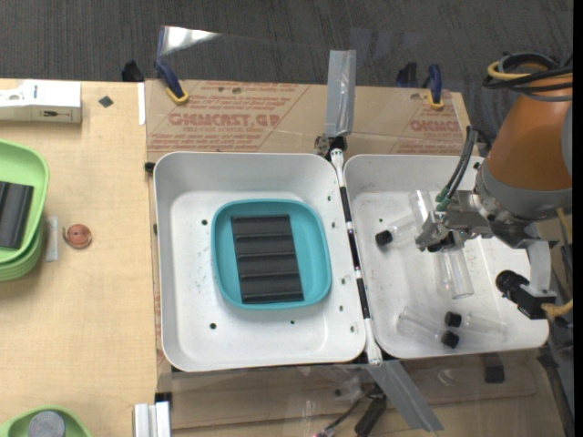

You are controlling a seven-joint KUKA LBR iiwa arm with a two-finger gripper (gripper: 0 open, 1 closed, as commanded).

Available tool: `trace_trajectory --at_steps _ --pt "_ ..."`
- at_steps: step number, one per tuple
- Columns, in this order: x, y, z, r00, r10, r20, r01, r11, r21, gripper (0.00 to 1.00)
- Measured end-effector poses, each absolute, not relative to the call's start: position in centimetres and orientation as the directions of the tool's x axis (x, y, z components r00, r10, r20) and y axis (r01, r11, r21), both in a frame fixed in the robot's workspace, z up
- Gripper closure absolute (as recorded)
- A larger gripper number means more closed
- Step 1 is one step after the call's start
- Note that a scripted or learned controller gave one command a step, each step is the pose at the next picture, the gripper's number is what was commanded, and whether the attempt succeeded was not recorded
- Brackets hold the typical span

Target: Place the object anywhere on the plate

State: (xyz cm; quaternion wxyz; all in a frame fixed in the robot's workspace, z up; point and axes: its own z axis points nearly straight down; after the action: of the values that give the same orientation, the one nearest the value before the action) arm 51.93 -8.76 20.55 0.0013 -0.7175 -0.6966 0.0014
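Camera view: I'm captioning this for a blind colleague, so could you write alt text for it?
A grey and orange robot arm reaches from the right, its pincer low over the right white bin among clear plastic vials with black caps. The left white bin holds a teal plate bearing a black ridged block.

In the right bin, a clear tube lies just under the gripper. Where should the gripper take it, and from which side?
Probably at mid-body of the clear tube, coming straight down from above. It lies flat, lengthwise toward the bin's front, so the fingers would close across its narrow width.
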Motion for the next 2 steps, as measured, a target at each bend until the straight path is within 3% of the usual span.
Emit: trace_trajectory --at_steps 1,2 --pt "50.0 -1.6 19.0 -0.319 0.948 0.001 0.948 0.319 -0.004 1.0" --pt "52.6 1.7 19.0 -0.381 0.925 0.0 0.925 0.381 -0.003 1.0"
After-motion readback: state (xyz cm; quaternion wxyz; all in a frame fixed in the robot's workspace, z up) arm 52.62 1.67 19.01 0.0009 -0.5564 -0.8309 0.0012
